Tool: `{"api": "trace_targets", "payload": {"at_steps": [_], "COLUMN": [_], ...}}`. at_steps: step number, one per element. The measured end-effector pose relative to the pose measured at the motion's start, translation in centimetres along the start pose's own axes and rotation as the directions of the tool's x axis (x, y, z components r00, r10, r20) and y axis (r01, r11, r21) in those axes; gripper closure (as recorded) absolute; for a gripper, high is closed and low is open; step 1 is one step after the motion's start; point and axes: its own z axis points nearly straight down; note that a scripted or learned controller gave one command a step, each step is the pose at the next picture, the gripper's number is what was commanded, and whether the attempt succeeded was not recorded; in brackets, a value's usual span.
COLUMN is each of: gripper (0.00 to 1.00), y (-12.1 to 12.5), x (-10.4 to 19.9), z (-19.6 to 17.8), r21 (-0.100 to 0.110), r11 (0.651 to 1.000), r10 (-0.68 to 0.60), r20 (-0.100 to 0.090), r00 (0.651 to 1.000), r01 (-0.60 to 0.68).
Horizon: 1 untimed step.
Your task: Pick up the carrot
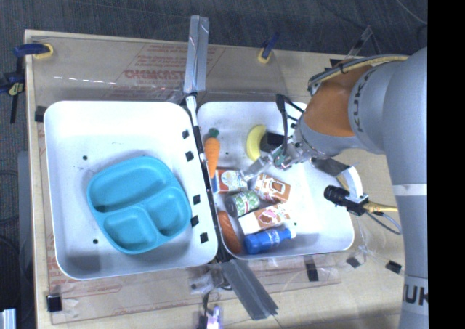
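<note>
The grey KUKA arm (378,102) with its orange band reached in from the right over the right-hand shallow white bin (330,229). Its two-finger gripper (280,157) hung low near the middle of that bin, just beside a round yellow object (256,141); whether the hand was wide or narrow could not be told from this slant, and nothing was seen between its tips.

The long orange carrot with a green top (211,155) lay against the left wall of the right bin, lengthwise along the divider, its green end toward the far side. It was apart from the gripper, to the gripper's left.

Below the carrot sat a cluster of small packaged goods: a small white and orange carton (232,180), a brown and red printed box (273,188), a dark green packet (245,202), a white and red box (265,218) and a blue cylindrical bottle (267,240) lying on its side. Their printing was too small to read.

The left-hand white bin (65,131) held a blue plastic divided tray with three compartments (138,204). On the bench (109,59) beyond the bins, faded red lettering showed through, too blurred to make out with certainty. White letters "UK" (415,295) showed on the arm's lower segment at the right.
</note>
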Motion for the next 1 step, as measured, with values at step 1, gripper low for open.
{"api": "trace_targets", "payload": {"at_steps": [1], "gripper": [0.0], "y": [8.32], "x": [-0.99], "z": [-4.68], "r21": [0.006], "r11": [0.953], "r10": [0.304], "r20": [-0.002], "r00": [0.953], "r01": [-0.304]}}
